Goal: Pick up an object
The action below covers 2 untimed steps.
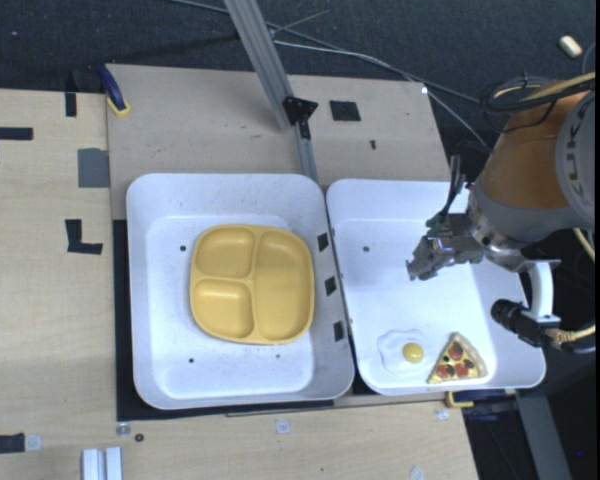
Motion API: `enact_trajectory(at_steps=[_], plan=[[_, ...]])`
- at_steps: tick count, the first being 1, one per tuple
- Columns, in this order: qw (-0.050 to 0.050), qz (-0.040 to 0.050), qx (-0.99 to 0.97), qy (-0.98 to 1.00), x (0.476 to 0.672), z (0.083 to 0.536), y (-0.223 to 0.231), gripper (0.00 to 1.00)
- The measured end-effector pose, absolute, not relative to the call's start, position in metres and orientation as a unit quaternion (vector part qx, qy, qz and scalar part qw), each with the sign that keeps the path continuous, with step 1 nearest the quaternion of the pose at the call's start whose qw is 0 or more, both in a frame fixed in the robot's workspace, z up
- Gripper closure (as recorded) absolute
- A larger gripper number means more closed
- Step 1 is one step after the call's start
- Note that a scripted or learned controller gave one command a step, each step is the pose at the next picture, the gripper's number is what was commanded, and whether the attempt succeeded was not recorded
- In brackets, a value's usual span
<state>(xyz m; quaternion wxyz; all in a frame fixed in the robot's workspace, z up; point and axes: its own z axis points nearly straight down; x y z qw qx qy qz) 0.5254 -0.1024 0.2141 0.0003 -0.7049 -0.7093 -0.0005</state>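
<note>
Orange-banded arm (pixel 535 173) partly hides the hand (pixel 427 263); its grip state cannot be told.

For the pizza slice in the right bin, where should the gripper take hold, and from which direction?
Probably across the pizza slice at its narrower upper half, coming straight down from above. It lies flat on the floor of the right bin, so no side edge stands up to pinch. The fried egg lies close on its left and the bin wall runs just below, so closing across the tapering sides looks least crowded.
</note>
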Motion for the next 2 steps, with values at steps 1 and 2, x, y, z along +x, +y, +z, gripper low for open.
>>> enact_trajectory(at_steps=[1, 2], plan=[[0.001, 0.0001, -0.705, -0.709, 0.554, 0.206, -0.053, 1.0], [0.001, -0.0001, -0.704, -0.71, 0.567, 0.209, 0.002, 1.0]])
